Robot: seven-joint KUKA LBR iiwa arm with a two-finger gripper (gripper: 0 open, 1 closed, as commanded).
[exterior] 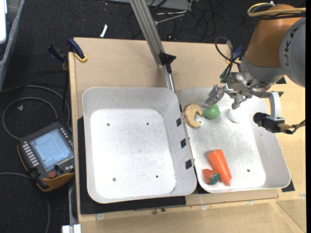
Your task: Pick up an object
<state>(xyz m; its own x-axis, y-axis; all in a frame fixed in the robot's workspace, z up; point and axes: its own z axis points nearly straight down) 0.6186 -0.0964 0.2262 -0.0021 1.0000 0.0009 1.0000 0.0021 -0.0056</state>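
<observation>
Camera view: arm comes in from the right, orange band above the wrist, hand hovering over the back of the right bin. Fingers spread wide, nothing between them. One finger points toward the green ball, its tip just above and beside it; can't tell if it touches. Other finger sits above a white ball.

Right bin contents: croissant at the back-left corner, close to the left wall, green ball just right of it, nearly touching. White ball near the green one, further right. Carrot lies toward the front, orange body angled, with a small red and green bit at its lower left end, touching it.

Left bin sits beside the right one, their rims overlapping in the middle. Both on the desk. A metal pole slants across the desk's back to the bins' junction. Pendant with lit screen on the floor to the left, cables around it.
</observation>
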